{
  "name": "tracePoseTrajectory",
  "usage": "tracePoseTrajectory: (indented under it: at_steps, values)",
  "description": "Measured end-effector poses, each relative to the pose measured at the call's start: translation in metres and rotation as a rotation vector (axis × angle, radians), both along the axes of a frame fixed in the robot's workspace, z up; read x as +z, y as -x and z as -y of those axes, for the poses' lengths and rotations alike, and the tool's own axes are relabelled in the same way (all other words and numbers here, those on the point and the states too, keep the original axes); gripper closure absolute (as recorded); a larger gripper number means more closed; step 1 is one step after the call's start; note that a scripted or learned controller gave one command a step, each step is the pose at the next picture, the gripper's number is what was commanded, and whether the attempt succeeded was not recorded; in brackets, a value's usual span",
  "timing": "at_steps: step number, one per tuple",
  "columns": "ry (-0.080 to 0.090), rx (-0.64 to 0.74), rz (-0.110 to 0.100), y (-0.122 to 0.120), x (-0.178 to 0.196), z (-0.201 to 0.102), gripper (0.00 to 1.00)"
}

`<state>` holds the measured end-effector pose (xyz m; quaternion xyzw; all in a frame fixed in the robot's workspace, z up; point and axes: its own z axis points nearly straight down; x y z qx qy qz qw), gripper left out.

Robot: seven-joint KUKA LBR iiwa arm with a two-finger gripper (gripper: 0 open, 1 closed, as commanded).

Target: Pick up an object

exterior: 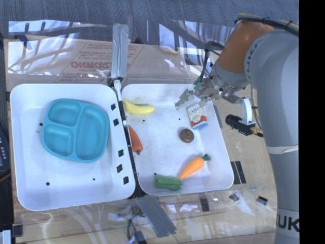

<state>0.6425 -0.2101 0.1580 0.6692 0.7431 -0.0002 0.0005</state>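
The gripper (pixel 189 98) hangs just above the small carton (pixel 197 116) in the right bin (pixel 223 156); whether its jaws are open cannot be told. Near the carton lie a banana (pixel 138 108) and a brown disc (pixel 187 135).

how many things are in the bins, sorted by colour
blue: 1, divided plate
yellow: 1, banana
orange: 2, carrot and orange-red piece at the divider
green: 1, green item
brown: 1, round disc
white and red: 1, small carton
total: 7
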Motion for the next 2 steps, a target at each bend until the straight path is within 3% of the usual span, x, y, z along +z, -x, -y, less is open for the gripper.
tracePoseTrajectory:
  at_steps: [1,2]
  values:
    - [-0.009,-0.028,-0.001,-0.017,-0.062,-0.007,0.00]
    - [-0.001,0.025,-0.001,0.028,-0.018,-0.001,0.00]
